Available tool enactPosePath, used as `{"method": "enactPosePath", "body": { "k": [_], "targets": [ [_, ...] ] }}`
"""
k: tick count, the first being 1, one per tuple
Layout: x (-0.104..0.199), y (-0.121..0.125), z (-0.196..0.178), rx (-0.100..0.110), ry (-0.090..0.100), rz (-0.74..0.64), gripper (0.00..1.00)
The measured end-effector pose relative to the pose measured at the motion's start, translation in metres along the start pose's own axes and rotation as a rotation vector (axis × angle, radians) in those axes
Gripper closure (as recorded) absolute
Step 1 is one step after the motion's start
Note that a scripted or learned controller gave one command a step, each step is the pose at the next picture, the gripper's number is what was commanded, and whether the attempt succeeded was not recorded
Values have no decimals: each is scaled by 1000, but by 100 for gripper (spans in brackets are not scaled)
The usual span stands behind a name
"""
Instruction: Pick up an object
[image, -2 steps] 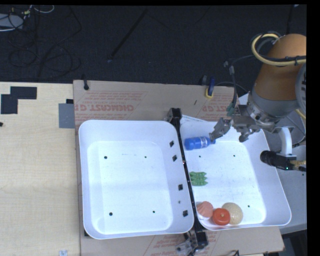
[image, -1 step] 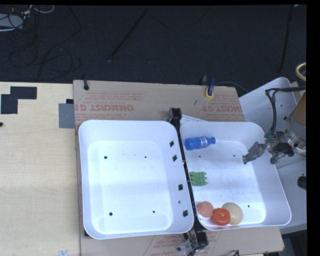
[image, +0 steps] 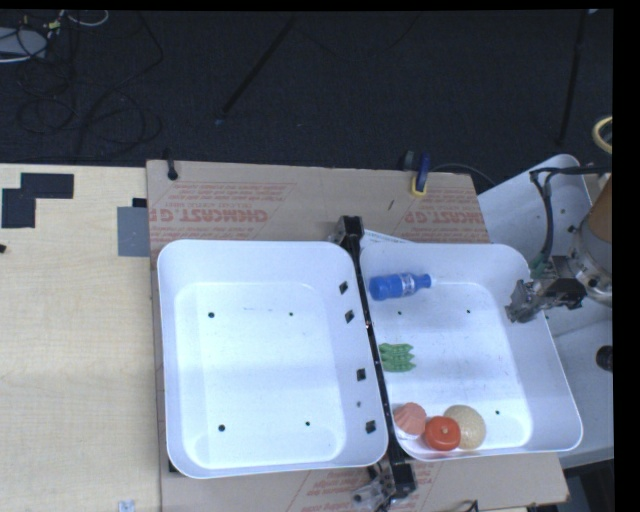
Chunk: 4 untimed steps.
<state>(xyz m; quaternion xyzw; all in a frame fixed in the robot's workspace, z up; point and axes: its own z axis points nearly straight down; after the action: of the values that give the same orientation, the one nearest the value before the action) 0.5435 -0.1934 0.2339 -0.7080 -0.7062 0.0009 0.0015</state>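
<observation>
dark floor and loose cables lie behind the surface (image: 70, 300). whether the gripper (image: 522, 300) at the right bin's (image: 545, 370) far-right rim is wide or narrow cannot be told; nothing shows in it. outward lie a blue bottle (image: 398, 286) near the divider, a green piece (image: 396, 357), and a pink, red and cream cluster (image: 440, 427) crowded in the near corner. a descent there risks the wall; the bottle could roll.

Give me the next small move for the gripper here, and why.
Probably swing the gripper leftward, further in over the right bin, toward the blue bottle. It sits at the bin's right rim with nothing between its fingers, while the bottle lies alone near the far left corner, apart from the green object and the cluster at the near edge, so it looks the easiest target.
</observation>
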Motion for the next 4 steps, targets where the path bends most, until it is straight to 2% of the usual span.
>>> {"method": "enactPosePath", "body": {
  "k": [1,2,3,4],
  "targets": [
    [-19,12,102,7,2,-2,100],
    [-20,34,148,-1,-1,-4,100],
    [-19,10,146,-1,0,-2,100],
    [-20,11,146,-2,-1,-1,0]
  ]
}}
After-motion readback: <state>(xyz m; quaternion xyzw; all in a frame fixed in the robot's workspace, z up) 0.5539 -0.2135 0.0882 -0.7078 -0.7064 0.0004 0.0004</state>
